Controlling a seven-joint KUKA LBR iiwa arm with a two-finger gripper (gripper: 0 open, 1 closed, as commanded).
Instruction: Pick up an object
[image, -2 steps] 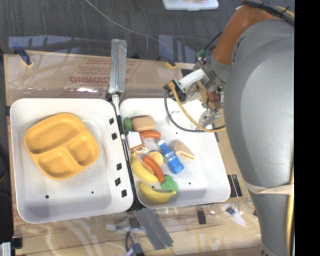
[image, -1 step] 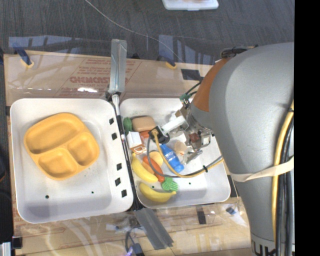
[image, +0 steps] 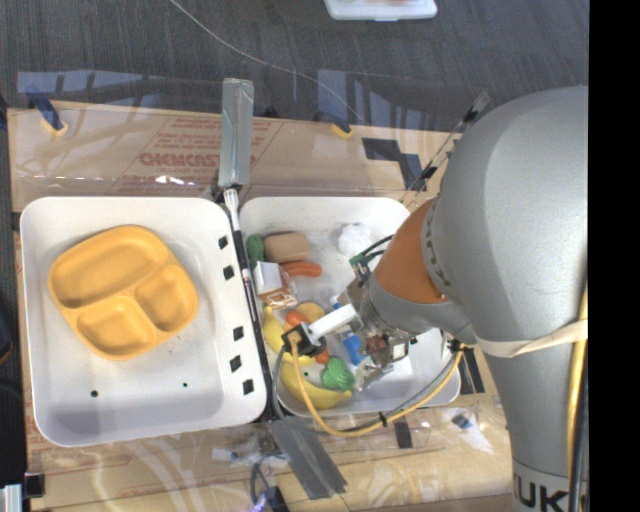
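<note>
Your gripper (image: 335, 352) was down among the toy food heaped in the right-hand bin (image: 330, 212), lower middle of the frame, close over a banana (image: 312, 392) and a green piece (image: 338, 374). How it was set, I could not tell. You needed one isolated item, not the tangle.

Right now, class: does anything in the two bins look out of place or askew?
The yellow divided tray lies askew, turned at an angle to the left bin's walls. In the right bin, toy food is heaped against the left wall, a banana at the near edge.
</note>
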